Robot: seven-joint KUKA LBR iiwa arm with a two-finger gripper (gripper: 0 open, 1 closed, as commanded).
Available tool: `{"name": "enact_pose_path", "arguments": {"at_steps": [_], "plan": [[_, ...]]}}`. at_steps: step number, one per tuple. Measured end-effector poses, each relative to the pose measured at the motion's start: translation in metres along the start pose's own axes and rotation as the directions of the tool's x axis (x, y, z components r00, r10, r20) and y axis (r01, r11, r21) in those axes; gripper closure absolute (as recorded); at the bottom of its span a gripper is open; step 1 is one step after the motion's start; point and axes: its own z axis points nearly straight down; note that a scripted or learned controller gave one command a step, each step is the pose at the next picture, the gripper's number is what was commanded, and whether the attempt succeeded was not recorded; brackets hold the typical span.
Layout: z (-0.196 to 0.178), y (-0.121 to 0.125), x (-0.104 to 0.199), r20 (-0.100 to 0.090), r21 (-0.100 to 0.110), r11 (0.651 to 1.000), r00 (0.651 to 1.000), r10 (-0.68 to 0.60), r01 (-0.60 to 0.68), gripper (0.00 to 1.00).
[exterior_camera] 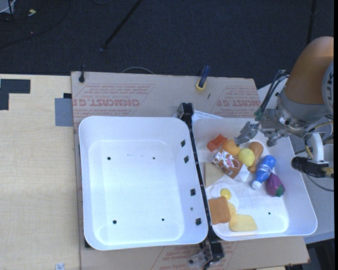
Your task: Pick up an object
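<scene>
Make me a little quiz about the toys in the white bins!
1. True or false: the blue bottle lies in the right bin.
2. What colour is the toy beside the bottle, nearest the bin's right wall? A) purple B) white C) black
3. Fill in: the tool hangs over the right bin's ____ edge.

Key: 1 true; 2 A, the purple toy; 3 far.

My grey metal arm [304, 108] is wearing a rounded orange band [312, 69] above the wrist. Thin cables are running alongside that band, and my dark two-finger gripper [249, 133] is showing just beyond it.
</scene>
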Motion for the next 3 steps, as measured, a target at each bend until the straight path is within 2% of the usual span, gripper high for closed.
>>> {"name": "enact_pose_path", "arguments": {"at_steps": [1,2,3], "plan": [[0.087,-0.021,0.061,0.002,0.000,1.000,1.000,-0.003,0.003,0.00],[0.091,-0.016,0.048,0.003,-0.016,1.000,1.000,-0.001,0.001,0.00],[0.115,0.003,0.055,0.001,-0.003,1.000,1.000,0.000,0.000,0.00]]}}
